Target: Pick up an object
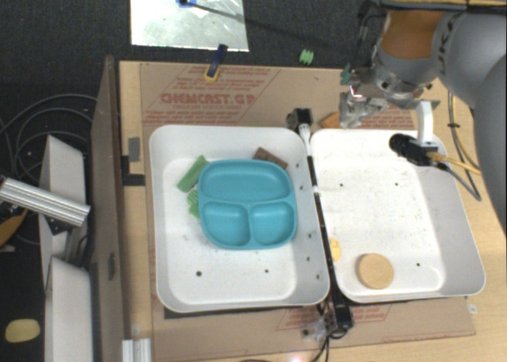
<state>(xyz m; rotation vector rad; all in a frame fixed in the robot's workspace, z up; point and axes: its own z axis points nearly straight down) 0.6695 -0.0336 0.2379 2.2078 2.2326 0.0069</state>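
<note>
Above the far edge of the right bin (451,218) we see the gripper (354,111); jaw state we cannot tell. Nearest target: tan disc (375,270), near front corner, well apart. We'd centre over it, descend straight, close gently.

The blue divided plate (246,203) in the left bin (178,273) covers most of a green piece (191,173) and a brown piece (270,157), so only their ends show. A small yellow thing (335,251) sits half-hidden at the seam between the bins, perhaps resting on the right bin's (444,273) wall. The arm (463,32) is cut off by the top and right edges, and its gripper (354,107) is too blurred to read.
</note>
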